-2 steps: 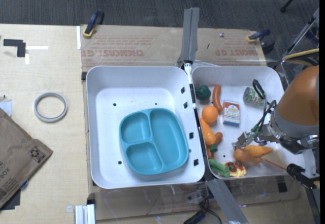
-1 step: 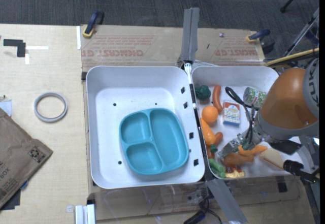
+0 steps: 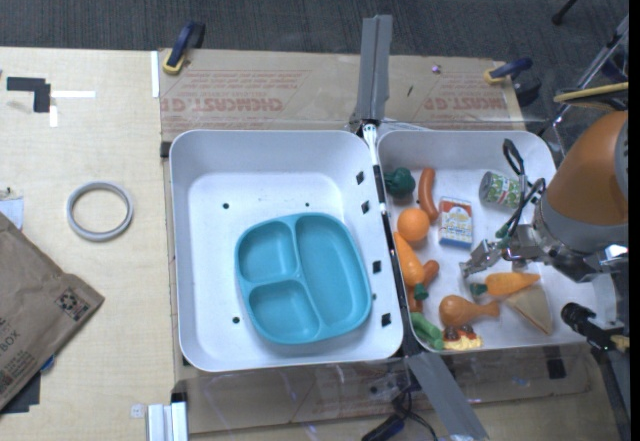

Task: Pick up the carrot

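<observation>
The carrot [image 3: 512, 282], a short orange tapered piece, lies in the right bin [image 3: 530, 144] near its front right. My gripper [image 3: 483, 259] hangs just above and to the left of it, at the end of the grey arm with the orange band [image 3: 592, 174]. Its metal fingers look open, and nothing sits between them. The carrot's left tip is close beneath the fingertips.
Around it in the right bin lie a bread wedge [image 3: 532, 309], a drumstick [image 3: 463, 309], a long orange piece [image 3: 408, 264], an orange ball [image 3: 412, 225], a sausage [image 3: 428, 191], a small box [image 3: 455, 222] and a can [image 3: 500, 189]. The left bin holds a blue divided plate [image 3: 300, 277].
</observation>
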{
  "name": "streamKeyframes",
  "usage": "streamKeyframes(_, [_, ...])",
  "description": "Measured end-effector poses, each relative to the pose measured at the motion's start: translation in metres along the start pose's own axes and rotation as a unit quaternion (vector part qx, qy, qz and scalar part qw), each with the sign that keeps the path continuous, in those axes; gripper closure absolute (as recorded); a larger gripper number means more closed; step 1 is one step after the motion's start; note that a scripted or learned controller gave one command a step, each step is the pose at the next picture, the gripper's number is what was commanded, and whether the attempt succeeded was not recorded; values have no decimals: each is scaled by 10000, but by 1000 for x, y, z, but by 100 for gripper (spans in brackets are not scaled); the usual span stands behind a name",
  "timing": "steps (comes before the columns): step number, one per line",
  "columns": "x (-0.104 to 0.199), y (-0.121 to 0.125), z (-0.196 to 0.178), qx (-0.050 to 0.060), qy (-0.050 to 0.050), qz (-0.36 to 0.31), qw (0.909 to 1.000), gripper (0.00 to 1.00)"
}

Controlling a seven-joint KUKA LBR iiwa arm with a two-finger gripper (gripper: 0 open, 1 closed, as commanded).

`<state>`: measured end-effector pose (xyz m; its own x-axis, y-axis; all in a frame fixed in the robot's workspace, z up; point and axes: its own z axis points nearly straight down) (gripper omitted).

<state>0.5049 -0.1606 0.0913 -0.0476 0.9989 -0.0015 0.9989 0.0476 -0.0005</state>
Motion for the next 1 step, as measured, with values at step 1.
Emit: streamKeyframes(1, [-10,-29,0,10,10,236,9997,0])
